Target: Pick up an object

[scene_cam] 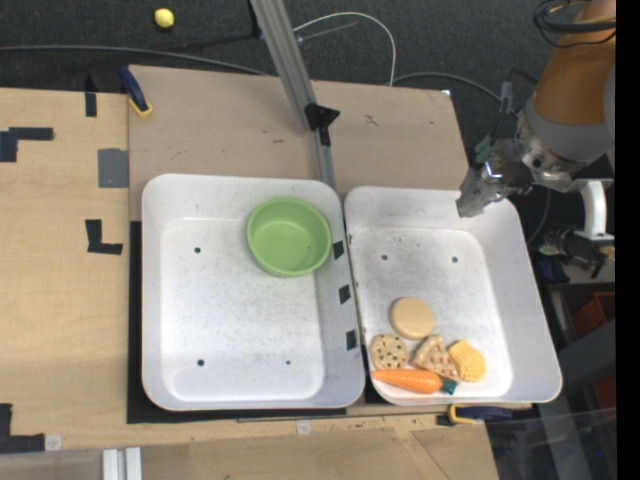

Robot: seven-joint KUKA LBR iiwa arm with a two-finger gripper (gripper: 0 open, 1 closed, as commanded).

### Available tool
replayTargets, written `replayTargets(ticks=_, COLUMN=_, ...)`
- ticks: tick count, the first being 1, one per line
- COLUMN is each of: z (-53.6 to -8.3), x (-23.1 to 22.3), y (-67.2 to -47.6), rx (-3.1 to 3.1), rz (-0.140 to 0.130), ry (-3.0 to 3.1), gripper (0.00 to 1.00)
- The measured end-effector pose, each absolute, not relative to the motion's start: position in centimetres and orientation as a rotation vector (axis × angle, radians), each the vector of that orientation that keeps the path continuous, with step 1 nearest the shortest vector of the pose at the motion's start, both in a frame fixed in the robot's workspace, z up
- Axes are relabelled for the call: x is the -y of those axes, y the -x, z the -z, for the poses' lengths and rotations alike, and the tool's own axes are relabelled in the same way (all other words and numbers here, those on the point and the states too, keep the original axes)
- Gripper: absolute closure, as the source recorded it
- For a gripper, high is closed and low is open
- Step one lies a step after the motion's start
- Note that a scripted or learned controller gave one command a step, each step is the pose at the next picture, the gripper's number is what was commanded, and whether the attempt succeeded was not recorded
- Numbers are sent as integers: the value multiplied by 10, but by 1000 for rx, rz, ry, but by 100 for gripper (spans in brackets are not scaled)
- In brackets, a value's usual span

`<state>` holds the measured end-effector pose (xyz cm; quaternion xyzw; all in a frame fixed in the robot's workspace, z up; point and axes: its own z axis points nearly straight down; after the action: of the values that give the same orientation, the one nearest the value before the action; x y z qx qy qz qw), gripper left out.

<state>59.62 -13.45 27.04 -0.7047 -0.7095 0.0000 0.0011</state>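
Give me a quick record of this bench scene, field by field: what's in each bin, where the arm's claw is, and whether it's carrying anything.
left bin: shallow white plastic tray holding one round green plastic bowl, upright, near its far right corner
right bin: shallow white plastic tray with toy foods bunched at its near edge
toy foods: round tan bun, orange carrot, brown waffle-patterned cookie, yellow lumpy piece
claw: over the right bin's far right corner, away from the foods
carrying: nothing seen in it

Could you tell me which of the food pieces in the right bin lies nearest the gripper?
The round tan biscuit: it sits highest in the cluster, closest to the gripper, while the carrot lies farthest.
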Motion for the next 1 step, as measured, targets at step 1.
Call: replayTargets(ticks=1, z=-256, x=73, y=-587, rx=2226, rz=-2, ry=2211, gripper=100)
